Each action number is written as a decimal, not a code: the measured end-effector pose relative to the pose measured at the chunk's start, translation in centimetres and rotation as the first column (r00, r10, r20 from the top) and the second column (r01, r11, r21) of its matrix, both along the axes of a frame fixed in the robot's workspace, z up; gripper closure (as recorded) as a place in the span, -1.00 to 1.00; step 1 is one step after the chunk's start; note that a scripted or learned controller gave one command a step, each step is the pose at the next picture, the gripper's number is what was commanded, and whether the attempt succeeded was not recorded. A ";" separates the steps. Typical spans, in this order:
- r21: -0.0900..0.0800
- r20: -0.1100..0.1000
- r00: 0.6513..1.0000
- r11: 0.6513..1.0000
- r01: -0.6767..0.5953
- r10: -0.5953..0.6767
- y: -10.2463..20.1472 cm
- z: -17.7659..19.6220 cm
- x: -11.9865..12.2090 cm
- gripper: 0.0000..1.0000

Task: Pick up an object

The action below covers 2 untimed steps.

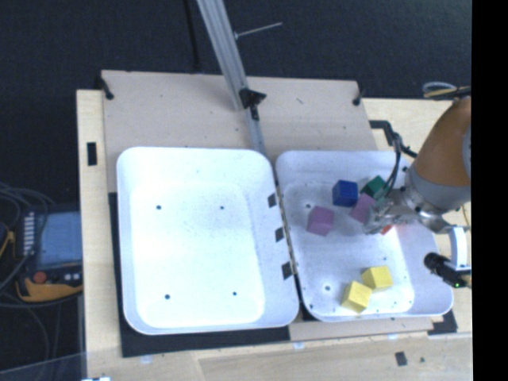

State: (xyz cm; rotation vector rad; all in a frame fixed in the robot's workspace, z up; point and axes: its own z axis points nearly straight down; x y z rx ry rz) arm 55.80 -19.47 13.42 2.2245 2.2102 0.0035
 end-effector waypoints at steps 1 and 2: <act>0.000 0.000 1.000 1.000 -0.008 0.008 -0.1 4.3 0.2 1.00; 0.000 -0.001 1.000 1.000 -0.009 0.009 -0.3 7.5 0.3 1.00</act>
